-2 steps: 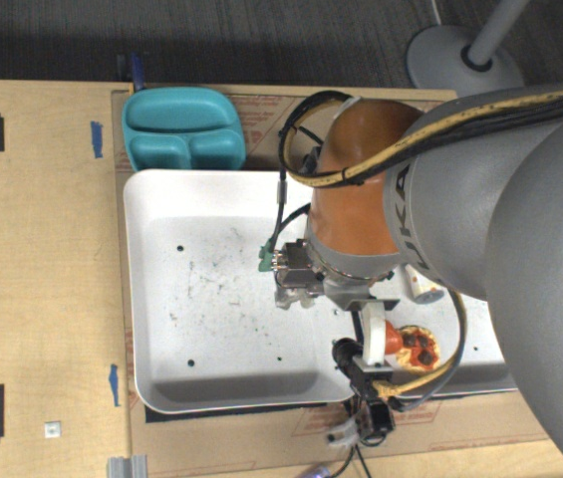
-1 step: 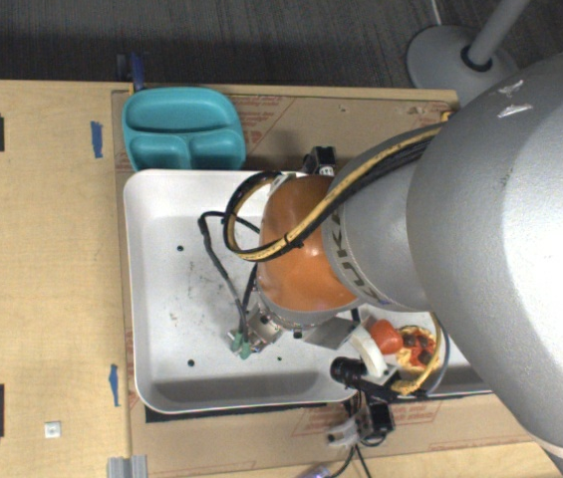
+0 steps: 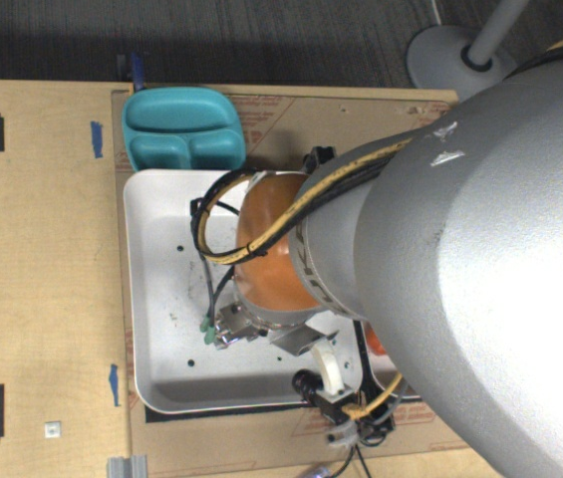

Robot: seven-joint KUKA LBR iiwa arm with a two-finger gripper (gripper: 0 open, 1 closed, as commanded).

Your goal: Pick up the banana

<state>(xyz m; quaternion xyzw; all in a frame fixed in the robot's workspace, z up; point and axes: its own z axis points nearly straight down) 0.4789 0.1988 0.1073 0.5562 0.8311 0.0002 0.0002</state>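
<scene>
No legible writing. Grey arm with orange band point(image 3: 271, 252) reaches down into shallow white plastic bin point(image 3: 156, 267); gripper finger state cannot tell. Teal moulded tray point(image 3: 183, 127) just behind bin. Banana location cannot tell.

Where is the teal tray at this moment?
The teal tray lies at the upper left of the camera view, just beyond the far edge of the left white bin, left of the arm.

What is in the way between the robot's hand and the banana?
That can't be judged here. The grey arm with its orange band hangs low over the left white bin and covers most of it. A teal tray sits beyond the bin's far rim, outside it, so it blocks nothing inside.
</scene>
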